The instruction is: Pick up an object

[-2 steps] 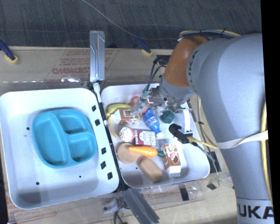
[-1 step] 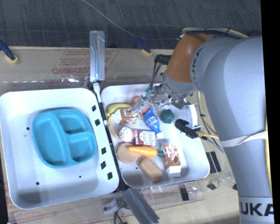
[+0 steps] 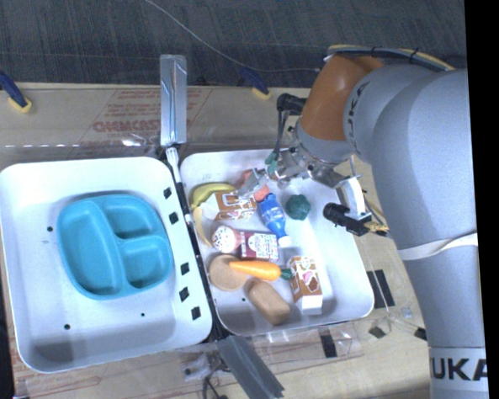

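Blue tray [image 3: 115, 245]; yellow banana [image 3: 209, 192]; orange carrot [image 3: 255, 270]; white bins [image 3: 38, 334].

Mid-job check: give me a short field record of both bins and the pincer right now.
left bin: holds a blue divided tray
right bin: cluttered; banana, blue bottle, dark green ball, carrot, small cartons
pincer: low over the right bin's far end, near the bottle and cartons
grasp: cannot tell from this view
arm: reaches in from the right
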Available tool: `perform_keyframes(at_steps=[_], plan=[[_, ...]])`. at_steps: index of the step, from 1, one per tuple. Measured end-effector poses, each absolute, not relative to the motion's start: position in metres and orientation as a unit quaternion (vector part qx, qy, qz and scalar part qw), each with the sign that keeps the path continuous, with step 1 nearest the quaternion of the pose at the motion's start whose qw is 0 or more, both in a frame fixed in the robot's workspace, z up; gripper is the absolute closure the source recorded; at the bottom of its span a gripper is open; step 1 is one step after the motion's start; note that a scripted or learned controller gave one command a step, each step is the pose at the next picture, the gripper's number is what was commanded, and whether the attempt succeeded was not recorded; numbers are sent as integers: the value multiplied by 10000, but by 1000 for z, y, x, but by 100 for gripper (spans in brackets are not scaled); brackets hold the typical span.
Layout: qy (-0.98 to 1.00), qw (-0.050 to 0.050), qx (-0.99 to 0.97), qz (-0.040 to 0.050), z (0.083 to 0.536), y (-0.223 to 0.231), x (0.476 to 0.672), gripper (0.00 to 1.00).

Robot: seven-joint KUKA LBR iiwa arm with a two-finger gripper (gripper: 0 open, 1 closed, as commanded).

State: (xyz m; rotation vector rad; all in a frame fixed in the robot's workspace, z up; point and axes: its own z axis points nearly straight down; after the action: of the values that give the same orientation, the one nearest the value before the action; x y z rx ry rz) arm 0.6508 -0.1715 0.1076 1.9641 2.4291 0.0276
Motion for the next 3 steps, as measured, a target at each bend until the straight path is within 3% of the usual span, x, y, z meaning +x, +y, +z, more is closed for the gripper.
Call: perform_keyframes(at_steps=[1, 2, 3], plan=[[7790, 95, 6269, 71, 121, -173, 652, 100], [7139, 12, 7002, 13, 188, -115, 631, 100], [7235, 9, 6903, 0, 234, -155, 580, 100]])
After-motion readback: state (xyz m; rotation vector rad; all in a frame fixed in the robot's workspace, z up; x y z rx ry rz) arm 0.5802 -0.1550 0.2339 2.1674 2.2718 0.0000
